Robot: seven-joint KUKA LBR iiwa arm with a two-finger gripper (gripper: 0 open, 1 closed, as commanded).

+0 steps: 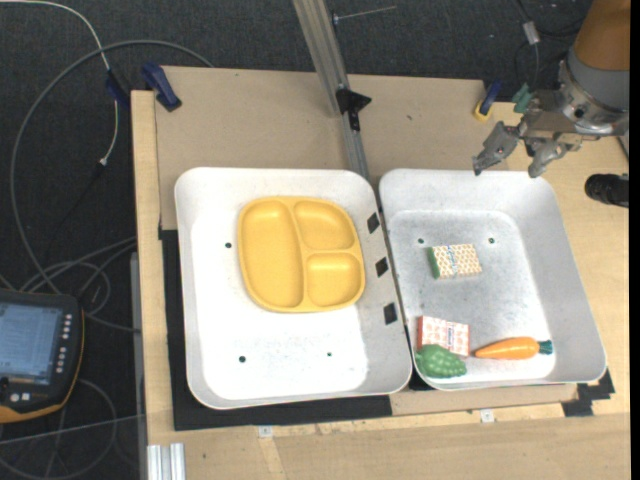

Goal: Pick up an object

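The table (pixel 270 118) is seen from above, carrying two shallow white bins side by side. The left bin (pixel 290 368) holds a yellow divided plate (pixel 300 253) near its centre. The right bin (pixel 560 258) holds the pickable things: a small patterned box (pixel 456 260) just above centre, and along the 6 o'clock edge a red-and-white packet (pixel 443 334), a green bumpy object (pixel 441 362) touching that packet's lower side, and an orange carrot (pixel 512 347) lying flat, its green stem pointing to 3 o'clock.

The arm (pixel 600 38) is seen entering at 2 o'clock of the view. The claw (pixel 513 158) hangs over the right bin's 12 o'clock rim, its two fingers spread apart with nothing between them.

No object has yet been taken, so the step in hand is judged to be the approach. It would be done best if a target standing free is chosen: the patterned box is nearest the claw, toward its 7 o'clock, and lies apart from everything else. The fingers should be kept wide until they straddle the box, aligned across its shorter side, and lowered close to the bin floor before being closed. The packet and green object are crowded together near the wall and are judged harder to grip cleanly.
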